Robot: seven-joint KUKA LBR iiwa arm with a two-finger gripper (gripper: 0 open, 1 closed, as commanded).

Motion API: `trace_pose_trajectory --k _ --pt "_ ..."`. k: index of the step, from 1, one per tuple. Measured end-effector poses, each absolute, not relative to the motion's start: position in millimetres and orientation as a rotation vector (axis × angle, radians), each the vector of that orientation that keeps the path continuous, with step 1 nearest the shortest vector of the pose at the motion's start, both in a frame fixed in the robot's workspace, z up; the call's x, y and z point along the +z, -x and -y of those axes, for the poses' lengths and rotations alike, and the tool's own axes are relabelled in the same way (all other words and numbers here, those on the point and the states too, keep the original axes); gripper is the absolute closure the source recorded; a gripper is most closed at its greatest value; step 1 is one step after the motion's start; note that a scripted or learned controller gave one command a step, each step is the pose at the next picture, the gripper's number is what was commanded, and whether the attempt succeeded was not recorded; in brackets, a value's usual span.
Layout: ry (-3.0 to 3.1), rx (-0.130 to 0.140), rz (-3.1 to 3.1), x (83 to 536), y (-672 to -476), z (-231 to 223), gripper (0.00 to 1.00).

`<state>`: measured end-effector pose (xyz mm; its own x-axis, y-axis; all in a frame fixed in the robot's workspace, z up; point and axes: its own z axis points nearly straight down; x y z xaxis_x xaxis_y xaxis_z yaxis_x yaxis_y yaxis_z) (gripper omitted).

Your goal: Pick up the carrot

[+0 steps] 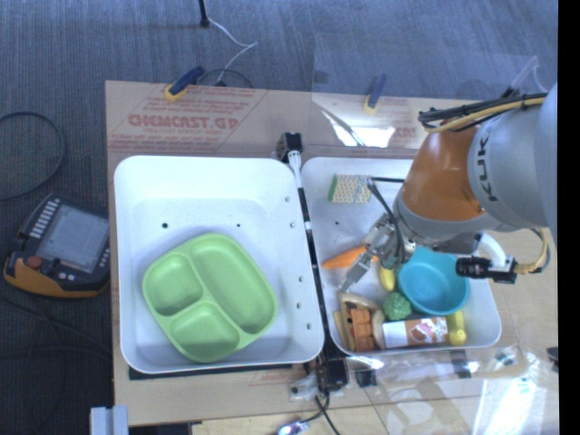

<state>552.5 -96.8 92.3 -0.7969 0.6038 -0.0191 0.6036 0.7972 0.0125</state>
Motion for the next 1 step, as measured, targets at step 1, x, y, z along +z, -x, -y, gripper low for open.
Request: trace_pose_trajectory --k 1 --pt "-1.412 0.006 -2.792 91.0 -599.4 96.7 0.00"
